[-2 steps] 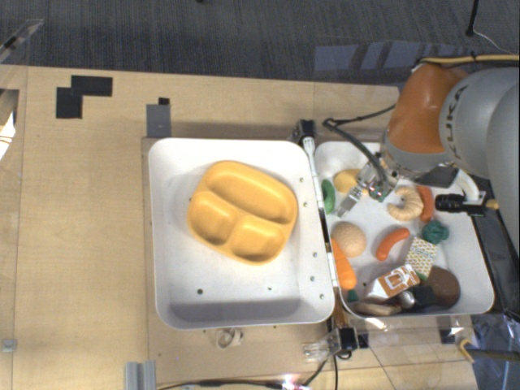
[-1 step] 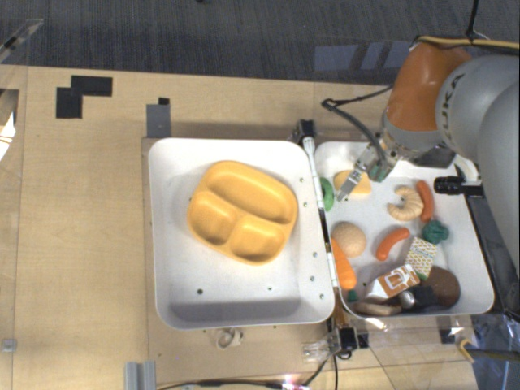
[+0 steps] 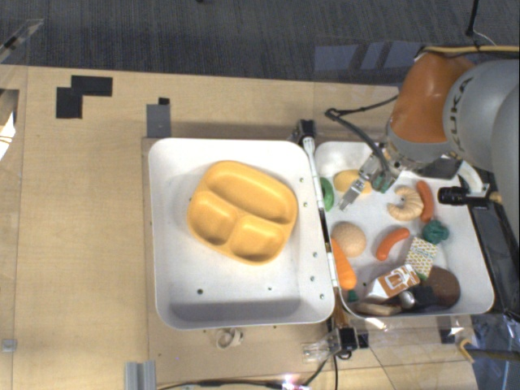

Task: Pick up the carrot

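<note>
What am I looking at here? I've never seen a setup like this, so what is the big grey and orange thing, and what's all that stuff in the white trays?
The picture comes from one camera fixed above a wooden bench, looking down at a slant. The grey machine with the orange band is a robot arm reaching in from the right. At its tip is a two-finger gripper, its "hand", hovering over the right bin.

The left bin holds a yellow divided tray. The right bin holds toy food and small items: the carrot the arm is meant to pick up, lying along the bin's left wall, a beige round piece, a croissant shape, a sausage and a small box.

Nothing can be seen between the fingers, so the carrot is not yet picked up.
</note>
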Action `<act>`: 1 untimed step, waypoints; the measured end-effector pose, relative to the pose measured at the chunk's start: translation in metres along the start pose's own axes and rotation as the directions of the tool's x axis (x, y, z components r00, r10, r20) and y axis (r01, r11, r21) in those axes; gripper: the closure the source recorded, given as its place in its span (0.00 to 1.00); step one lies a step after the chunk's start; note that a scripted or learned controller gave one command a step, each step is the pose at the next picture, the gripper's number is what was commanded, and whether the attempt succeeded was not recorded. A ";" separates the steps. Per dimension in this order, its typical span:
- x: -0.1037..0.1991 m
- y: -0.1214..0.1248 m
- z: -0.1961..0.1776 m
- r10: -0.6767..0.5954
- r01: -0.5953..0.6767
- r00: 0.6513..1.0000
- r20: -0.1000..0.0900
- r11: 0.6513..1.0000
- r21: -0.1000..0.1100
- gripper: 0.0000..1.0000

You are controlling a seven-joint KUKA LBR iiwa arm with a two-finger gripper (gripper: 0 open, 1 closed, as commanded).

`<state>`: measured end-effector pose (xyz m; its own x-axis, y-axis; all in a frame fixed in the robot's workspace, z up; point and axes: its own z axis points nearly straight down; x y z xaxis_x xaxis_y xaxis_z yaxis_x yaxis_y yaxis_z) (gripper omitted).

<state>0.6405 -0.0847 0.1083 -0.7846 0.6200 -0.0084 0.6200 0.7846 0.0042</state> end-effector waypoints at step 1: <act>-0.016 0.008 0.021 0.483 -0.483 0.875 0.002 0.875 0.002 0.00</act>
